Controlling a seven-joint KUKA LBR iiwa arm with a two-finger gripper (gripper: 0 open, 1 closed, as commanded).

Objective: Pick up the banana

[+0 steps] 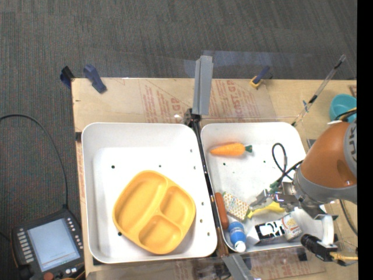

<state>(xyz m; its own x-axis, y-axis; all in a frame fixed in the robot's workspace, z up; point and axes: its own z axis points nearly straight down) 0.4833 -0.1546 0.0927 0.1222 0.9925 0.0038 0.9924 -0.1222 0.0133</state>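
Reaching in from the right edge of the frame, the arm (329, 162) hung low over the right bin (265, 134), its orange band filling the lower right of the picture. The gripper (274, 196) sat at the lower right part of that bin, directly above the banana (265, 210). Whether the tool was open or closed could not be told, and nothing showed the banana being held.

The banana lay near the bottom of the right bin, a yellow strip running roughly left to right, partly hidden beneath the gripper. Just to its left lay a waffle-patterned piece (235, 205), and left of that a reddish-brown sausage-shaped item (221, 210) lay along the bin's left wall. Below them, a small blue-and-white bottle (236, 235) rested near the bottom left corner of the bin. A black-and-white packet (269, 231) sat at the lower wall, just below the banana, and a small labelled jar (291, 224) lay to its right. Near the upper part of the same bin lay a toy carrot (229, 150) with its green top pointing right, well apart from the banana. A black cable loop (280, 156) curved down toward the gripper.

The left bin (99, 139) held a yellow divided plate (154, 212), tilted diagonally, in its lower middle.
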